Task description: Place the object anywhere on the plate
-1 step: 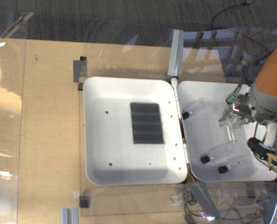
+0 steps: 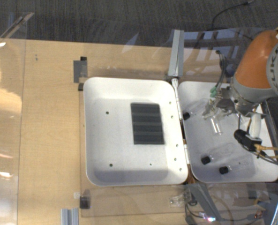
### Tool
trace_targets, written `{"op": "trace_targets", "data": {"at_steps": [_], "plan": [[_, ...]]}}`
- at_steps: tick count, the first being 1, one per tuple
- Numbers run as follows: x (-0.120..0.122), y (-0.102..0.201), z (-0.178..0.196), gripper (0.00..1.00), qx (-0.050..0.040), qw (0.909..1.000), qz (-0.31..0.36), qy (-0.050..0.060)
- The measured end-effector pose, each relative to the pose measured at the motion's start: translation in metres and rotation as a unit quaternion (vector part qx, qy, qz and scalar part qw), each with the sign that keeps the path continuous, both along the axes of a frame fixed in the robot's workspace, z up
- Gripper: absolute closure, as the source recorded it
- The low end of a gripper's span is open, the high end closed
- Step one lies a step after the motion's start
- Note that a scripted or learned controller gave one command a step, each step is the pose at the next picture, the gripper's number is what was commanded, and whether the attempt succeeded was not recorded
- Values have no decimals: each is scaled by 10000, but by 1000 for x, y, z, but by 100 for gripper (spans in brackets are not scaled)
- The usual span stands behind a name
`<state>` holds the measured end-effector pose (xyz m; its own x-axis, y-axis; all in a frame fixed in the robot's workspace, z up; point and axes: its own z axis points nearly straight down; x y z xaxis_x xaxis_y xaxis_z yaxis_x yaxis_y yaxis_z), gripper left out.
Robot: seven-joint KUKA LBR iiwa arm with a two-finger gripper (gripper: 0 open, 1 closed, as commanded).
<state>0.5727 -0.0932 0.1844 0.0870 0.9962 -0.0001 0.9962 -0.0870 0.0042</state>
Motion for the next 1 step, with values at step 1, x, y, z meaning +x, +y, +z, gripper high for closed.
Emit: {"op": "trace_targets", "data": {"at_steps": [1], "plan": [[78, 42, 1, 100, 2, 9933, -1156, 3]]}}
